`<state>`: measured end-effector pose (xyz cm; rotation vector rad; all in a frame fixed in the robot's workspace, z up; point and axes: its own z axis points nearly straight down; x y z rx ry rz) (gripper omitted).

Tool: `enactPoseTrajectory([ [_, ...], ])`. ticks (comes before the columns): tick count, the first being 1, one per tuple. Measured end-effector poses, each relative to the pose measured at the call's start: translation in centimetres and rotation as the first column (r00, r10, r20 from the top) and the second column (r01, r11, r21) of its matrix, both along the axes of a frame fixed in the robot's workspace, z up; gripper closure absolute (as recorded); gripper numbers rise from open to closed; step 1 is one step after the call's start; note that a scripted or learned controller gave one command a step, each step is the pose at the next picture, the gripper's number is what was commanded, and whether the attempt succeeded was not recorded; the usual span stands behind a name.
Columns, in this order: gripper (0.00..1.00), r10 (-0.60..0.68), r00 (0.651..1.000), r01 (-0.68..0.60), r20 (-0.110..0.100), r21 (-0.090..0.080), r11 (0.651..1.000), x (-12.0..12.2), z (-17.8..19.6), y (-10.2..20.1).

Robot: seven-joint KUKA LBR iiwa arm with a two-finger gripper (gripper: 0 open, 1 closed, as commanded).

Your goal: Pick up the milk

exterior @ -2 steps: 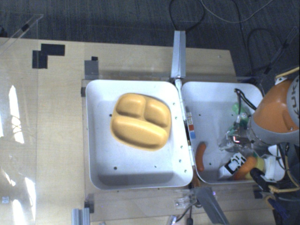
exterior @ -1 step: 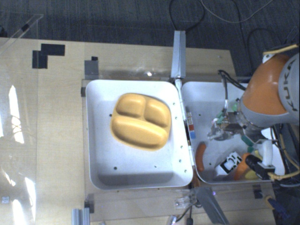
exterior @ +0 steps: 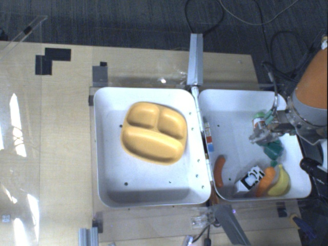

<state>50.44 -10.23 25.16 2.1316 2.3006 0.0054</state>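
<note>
The milk (exterior: 251, 178) looks like a small black-and-white carton lying near the front of the right bin (exterior: 230, 104), between a sausage and a carrot. My gripper (exterior: 262, 132) hangs over the right side of that bin, farther back than the carton and clearly apart from it. A small white and green item (exterior: 260, 120) sits right at the gripper's far side, and a teal object (exterior: 274, 149) lies just under its near side. Whether anything is held is not visible.
An orange-brown sausage (exterior: 219, 170) lies left of the carton; a carrot (exterior: 265, 180) and a yellow banana (exterior: 280, 182) lie to its right, by the bin's front right corner. The left bin (exterior: 105, 152) holds a large yellow bread loaf (exterior: 154, 132).
</note>
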Motion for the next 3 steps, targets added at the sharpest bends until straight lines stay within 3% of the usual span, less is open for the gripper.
enactPoseTrajectory([
  [1, 1.0, 0.105, 0.995, -0.105, -0.002, 0.0, 0.995, -1.6, -4.1, -1.3],
  [2, 0.0, 0.104, 0.995, -0.104, -0.002, 0.0, 0.995, -1.6, -4.1, -1.3],
  [3, 0.0, 0.137, 0.991, -0.137, 0.007, -0.003, 0.991, -1.3, -16.3, -1.3],
])
